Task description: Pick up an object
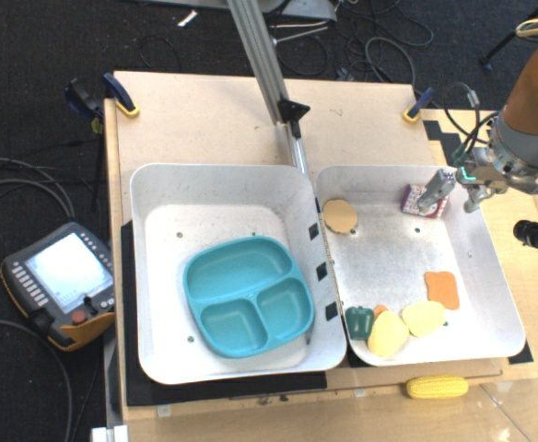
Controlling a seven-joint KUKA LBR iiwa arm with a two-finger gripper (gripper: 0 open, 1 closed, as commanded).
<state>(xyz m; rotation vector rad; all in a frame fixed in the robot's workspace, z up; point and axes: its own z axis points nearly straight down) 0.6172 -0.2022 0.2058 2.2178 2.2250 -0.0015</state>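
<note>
Pink packet (pixel 422 200), the object nearest the gripper, lies at the far right corner of the right bin (pixel 490 274), close to the bin's back wall. The wooden worktop (pixel 204 118) carries both white bins side by side, and the left bin (pixel 158 247) holds a blue tray (pixel 248 295) with three compartments, set towards its near right part. The grey arm (pixel 527 118) comes in from the right edge, above the right bin's far corner. A slanted metal pole (pixel 260 44) runs from the top of the view down to the gap between the bins. On the dark floor to the left sits a control pendant (pixel 62 284) with a lit screen.

The gripper (pixel 455 196) hangs over the right bin's far right corner with its fingers spread apart and nothing between them; the left finger's tip is touching or just beside the pink packet's right edge, which of the two I cannot tell.

In the same bin, a tan round disc (pixel 340 216) lies near the left wall. An orange piece (pixel 442 289) rests towards the right side. In the near part two pale yellow pieces (pixel 424 319) lie touching, with a green pepper (pixel 358 320) just to their left. A yellow corn cob (pixel 438 388) lies on the worktop in front of the right bin.
</note>
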